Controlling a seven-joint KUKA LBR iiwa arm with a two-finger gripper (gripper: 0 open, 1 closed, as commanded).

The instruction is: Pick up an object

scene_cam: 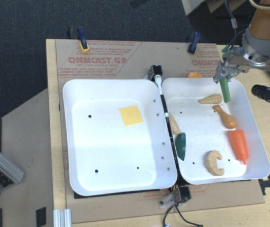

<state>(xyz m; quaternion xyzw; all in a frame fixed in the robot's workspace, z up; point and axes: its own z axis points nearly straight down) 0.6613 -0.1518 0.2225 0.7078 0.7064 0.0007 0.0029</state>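
My gripper (224, 75) hangs over the far right corner of the right bin (253, 126). It is shut on a slim green stick (226, 91), which points down from between the fingers; I cannot tell whether its lower end touches the bin floor. Just left of the stick's lower end lies a tan cone-shaped piece (211, 99). In the same bin are a brown drumstick (226, 117), an orange carrot (239, 145), a tan curved piece (214, 163) and a dark green pepper (180, 144).
A yellow square (130, 115) lies in the left bin (78, 126). A beige piece (173, 124) rests against the divider between the bins. A small orange thing (194, 74) sits just behind the right bin's far rim. Clamps (83, 39) hold the board's far edge.
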